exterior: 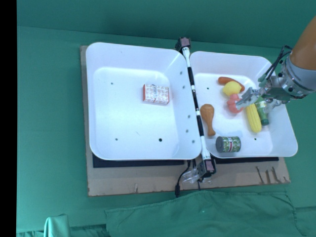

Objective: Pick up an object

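Observation:
My gripper (248, 99) hangs over the right bin (284, 144), reaching in from the right. Its tip is just right of a pink-red toy (232, 104) and above the top end of a yellow corn cob (254, 118). A small green bottle (263, 114) lies beside the corn, partly under the wrist. Close by are a yellow lemon (230, 89) and an orange-red sausage-shaped piece (230, 80). Nothing visibly sits in the gripper.
A brown drumstick (208, 118) lies near the right bin's left wall and a green-labelled can (228, 144) at its front. The left bin (98, 58) holds a red and white box (156, 94). A black and white divider (194, 98) runs between the bins.

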`<state>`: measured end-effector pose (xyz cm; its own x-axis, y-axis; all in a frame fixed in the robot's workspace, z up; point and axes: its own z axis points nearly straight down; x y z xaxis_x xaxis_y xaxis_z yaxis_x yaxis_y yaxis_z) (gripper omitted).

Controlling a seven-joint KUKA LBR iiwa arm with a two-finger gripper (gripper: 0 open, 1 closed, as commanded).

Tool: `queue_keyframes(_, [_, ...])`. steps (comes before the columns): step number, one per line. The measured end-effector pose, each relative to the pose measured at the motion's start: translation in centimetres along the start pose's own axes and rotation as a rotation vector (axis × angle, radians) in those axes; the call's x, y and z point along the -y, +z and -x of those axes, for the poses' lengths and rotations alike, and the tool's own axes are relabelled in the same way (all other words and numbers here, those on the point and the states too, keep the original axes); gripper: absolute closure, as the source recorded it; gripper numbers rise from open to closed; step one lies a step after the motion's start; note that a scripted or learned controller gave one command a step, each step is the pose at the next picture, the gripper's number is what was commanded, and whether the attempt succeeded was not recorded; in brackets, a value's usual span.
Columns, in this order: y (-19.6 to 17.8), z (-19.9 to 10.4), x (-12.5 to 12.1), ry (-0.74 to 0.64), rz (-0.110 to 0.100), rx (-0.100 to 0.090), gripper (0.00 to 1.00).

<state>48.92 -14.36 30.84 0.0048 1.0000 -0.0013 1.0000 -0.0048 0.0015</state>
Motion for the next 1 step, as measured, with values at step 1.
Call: queue_keyframes(1, [4.77, -0.73, 0.54, 0.0, -0.004, -0.002, 0.0])
